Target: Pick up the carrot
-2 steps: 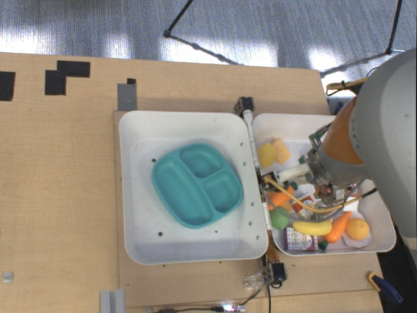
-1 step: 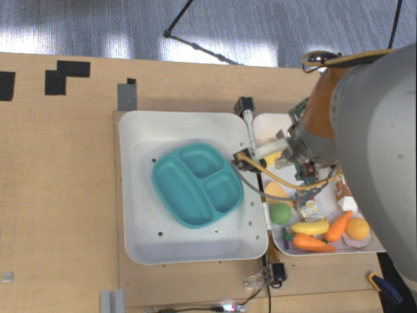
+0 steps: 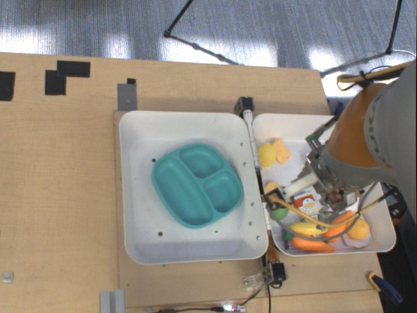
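The camera view shows the tool low inside the right bin, above a heap of toy food. If it is released or clenched I cannot tell. The carrot lies just below the tool, near the front wall, with a banana beside it. Well to the tool's left, a teal divided plate rests in the left bin on the tabletop.

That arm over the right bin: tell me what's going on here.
The grey arm reaches in over the right bin, its end effector low above a pile of toy food. The carrot lies at the bin's near edge, not lifted. The left bin holds a teal divided plate.
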`<state>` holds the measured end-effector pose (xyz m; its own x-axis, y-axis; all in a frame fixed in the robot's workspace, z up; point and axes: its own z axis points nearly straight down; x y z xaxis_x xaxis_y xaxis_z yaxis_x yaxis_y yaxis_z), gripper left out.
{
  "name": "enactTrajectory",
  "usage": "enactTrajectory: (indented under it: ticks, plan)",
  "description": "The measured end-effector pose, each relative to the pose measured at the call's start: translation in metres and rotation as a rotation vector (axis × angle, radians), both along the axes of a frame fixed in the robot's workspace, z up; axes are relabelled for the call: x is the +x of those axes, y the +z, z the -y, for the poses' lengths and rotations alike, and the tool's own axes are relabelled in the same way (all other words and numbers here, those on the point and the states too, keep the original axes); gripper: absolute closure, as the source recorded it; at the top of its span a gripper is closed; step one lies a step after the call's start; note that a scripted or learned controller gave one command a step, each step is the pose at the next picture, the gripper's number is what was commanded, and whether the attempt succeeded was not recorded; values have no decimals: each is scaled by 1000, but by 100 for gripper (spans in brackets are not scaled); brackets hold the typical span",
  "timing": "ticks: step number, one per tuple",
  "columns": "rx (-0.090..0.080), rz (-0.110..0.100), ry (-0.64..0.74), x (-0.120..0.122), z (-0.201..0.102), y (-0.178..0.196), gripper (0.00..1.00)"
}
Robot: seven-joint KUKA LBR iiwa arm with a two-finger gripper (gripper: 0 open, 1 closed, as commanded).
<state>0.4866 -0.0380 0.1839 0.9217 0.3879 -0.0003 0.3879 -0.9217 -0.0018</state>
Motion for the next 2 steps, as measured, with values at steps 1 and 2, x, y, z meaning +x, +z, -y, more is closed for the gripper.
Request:
enactTrajectory:
  ticks: [1,2]
  plan:
    - [-1,1,202,0,94,-19,0]
    - [-1,12,462,4,121,-59,0]
